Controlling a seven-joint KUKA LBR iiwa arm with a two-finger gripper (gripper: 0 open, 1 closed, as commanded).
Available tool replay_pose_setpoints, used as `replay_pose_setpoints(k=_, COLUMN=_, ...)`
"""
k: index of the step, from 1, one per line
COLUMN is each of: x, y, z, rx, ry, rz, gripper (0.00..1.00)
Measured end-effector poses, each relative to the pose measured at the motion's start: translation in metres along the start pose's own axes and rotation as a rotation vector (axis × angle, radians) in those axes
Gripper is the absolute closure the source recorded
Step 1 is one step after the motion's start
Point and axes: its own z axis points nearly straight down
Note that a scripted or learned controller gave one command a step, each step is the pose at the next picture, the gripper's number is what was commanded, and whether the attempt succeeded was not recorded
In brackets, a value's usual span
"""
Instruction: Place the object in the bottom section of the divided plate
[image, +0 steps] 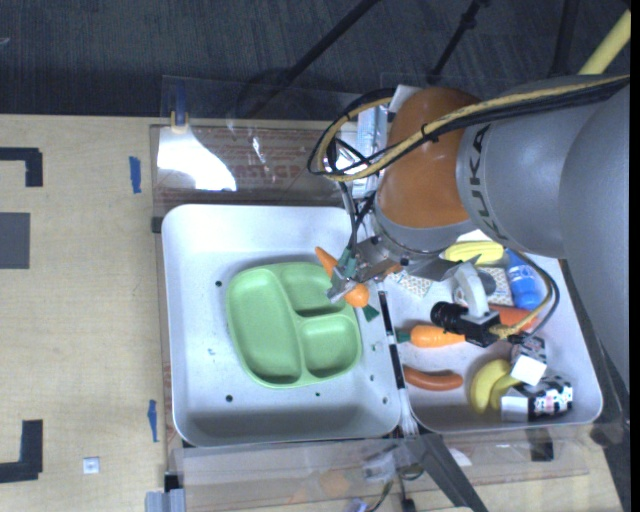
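Observation:
The green divided plate (262, 322) lies in the left white bin (190, 300), with one long section on its left and two smaller ones on its right. My gripper (349, 277) hangs over the plate's upper right rim, close to the wall between the bins. It is shut on a small orange object (356, 295), carrot-like, whose ends stick out on either side of the fingers. The object sits above the rim of the upper right section, off the plate's floor.
The right bin (585, 395) holds several toy foods: a carrot (440, 337), a sausage (432, 379), a banana (488, 385), a yellow piece (474, 250), a blue item (521, 282) and a white and black piece (540, 396). The grey arm (560, 170) covers its upper part.

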Motion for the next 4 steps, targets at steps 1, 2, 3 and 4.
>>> replay_pose_setpoints(k=1, x=0.062, y=0.015, z=0.007, rx=0.000, ry=0.000, rz=-0.233, gripper=1.00)
replay_pose_setpoints(k=2, x=0.095, y=0.072, z=0.017, rx=-0.005, ry=-0.002, rz=0.020, gripper=1.00)
replay_pose_setpoints(k=3, x=0.127, y=0.008, z=-0.012, rx=0.001, ry=-0.001, rz=0.046, gripper=1.00)
replay_pose_setpoints(k=4, x=0.126, y=0.008, z=-0.013, rx=0.000, ry=-0.001, rz=0.047, gripper=0.00)
